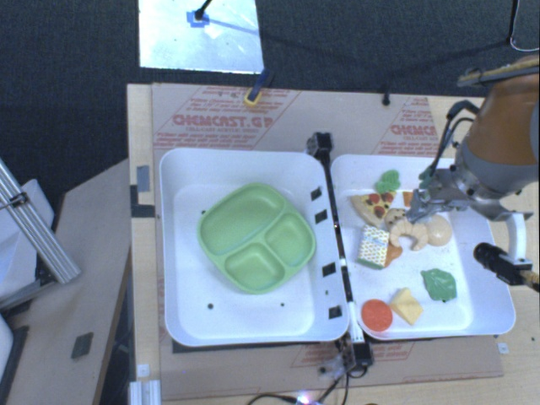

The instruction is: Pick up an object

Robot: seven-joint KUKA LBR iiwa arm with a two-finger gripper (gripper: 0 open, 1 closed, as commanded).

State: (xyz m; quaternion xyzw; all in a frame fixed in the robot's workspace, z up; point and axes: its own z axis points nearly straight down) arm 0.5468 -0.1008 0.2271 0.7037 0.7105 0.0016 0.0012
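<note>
Claw [419, 211] low over the right bin [485, 315], finger state unclear, arm [504, 142] reaching in from the right

Bench [211, 116] with two white bins side by side.

The bench top is covered by a tan sheet printed with red lettering. On it sit the left bin [181, 175] and the right bin [489, 315], their inner walls touching along a black strip [331, 226] with clips. A small yellow and blue object [256, 93] lies at the sheet's far edge, just behind the left bin. A tangle of wires [342, 363] rests at the near edge between the bins.
</note>
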